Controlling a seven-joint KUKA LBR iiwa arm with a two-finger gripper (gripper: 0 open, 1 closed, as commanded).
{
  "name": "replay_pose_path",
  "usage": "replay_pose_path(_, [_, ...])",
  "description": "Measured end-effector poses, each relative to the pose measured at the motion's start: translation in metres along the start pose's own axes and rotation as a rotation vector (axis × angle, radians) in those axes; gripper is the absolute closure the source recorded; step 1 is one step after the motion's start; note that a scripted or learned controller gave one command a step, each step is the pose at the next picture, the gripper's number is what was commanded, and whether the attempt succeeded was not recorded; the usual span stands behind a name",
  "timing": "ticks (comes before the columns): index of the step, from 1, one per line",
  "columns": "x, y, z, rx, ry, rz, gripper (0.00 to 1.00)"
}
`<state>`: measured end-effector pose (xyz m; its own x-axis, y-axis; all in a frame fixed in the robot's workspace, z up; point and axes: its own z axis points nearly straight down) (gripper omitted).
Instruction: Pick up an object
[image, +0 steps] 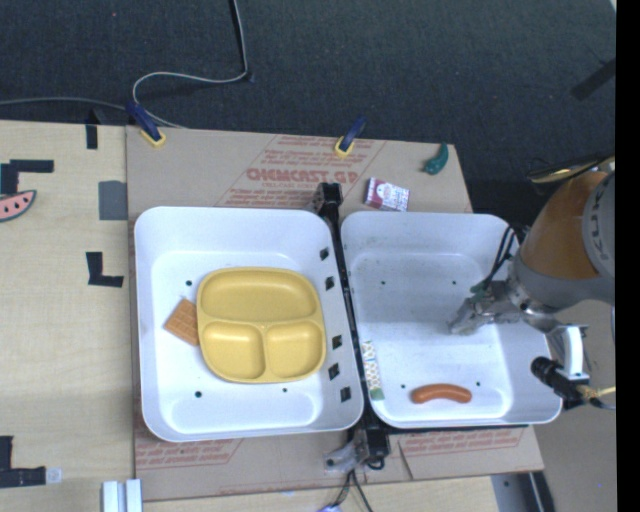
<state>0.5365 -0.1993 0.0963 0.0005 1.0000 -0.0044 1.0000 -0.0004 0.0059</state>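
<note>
The grey arm with its orange band (565, 235) is cut off at the right edge, and its two-finger gripper (468, 318) reaches down into the right shallow white bin (420, 235). The metal tip is small and blurred, so whether it is spread or closed cannot be told; nothing visible sits between it. An orange sausage-shaped toy (441, 395) lies near that bin's front wall, well apart from the gripper. In the left white bin (160, 240), a yellow three-compartment plastic tray (261, 323) partly hides a tan waffle-like cracker (183, 322).
</note>
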Motion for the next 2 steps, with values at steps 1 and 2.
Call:
replay_pose_path(1, [0.0004, 0.0000, -0.0092, 0.001, 0.001, 0.000, 1.00])
replay_pose_path(2, [0.0005, 0.0000, -0.0091, 0.001, 0.001, 0.000, 0.00])
